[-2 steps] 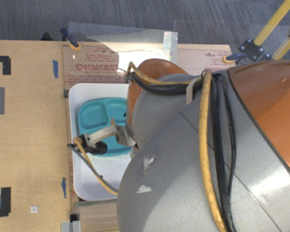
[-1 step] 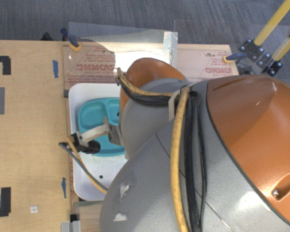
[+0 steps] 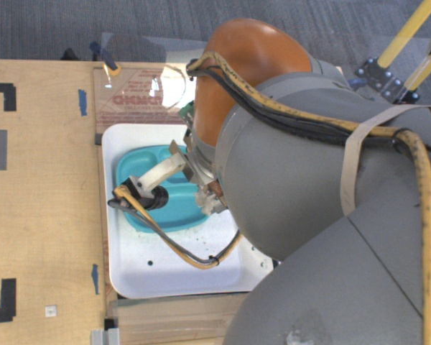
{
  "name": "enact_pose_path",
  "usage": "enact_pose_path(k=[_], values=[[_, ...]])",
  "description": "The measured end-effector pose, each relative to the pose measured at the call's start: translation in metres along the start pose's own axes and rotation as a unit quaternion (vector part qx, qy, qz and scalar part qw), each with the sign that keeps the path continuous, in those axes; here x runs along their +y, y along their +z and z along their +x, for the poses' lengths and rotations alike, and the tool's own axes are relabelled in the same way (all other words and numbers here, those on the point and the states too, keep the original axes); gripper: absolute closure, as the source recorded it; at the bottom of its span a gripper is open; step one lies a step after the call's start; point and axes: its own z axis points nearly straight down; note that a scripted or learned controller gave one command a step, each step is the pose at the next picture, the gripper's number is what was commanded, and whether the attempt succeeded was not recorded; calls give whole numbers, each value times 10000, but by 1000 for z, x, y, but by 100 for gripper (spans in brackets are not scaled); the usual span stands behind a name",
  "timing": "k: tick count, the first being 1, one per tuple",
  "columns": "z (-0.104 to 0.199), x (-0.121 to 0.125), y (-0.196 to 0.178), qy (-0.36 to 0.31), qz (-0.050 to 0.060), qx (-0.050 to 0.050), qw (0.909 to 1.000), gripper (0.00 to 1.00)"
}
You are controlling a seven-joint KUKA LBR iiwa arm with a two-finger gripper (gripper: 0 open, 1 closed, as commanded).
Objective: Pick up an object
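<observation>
**A:** What sits closest to the lens?

**B:** The grey arm. It comes in from 3 o'clock and covers most of that side, with its orange band up at 12.

**A:** And the gripper?

**B:** The gripper is low under the wrist, over the white bin. It is right at the 3 o'clock edge of a turquoise dish. I cannot tell how wide it stands, because the wrist hides it. I see nothing held in it, and I cannot tell whether it touches the rim.

**A:** Where is the dish?

**B:** It lies flat on the bin floor, toward the bin's 10 o'clock corner.

**A:** Which step is this?

**B:** I judge it to be the reach down for the grasp, with the dish not yet lifted.

**A:** What does the next move call for?

**B:** Probably closing on that thin rim, then lifting straight up. A shallow dish held by one edge may tilt or slip.

**A:** What lies farther off?

**B:** At 12 o'clock beyond the bin there is a clear sheet with red print, then grey carpet
</observation>
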Motion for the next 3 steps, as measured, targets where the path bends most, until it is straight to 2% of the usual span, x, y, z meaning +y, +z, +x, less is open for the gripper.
enact_pose_path(k=[1,2,3], values=[[-2,0,71,1204,-6,-36,9927,100],[4,7,-92,1274,24,48,9918,100],[-1,4,12,1226,6,-23,9925,100]])
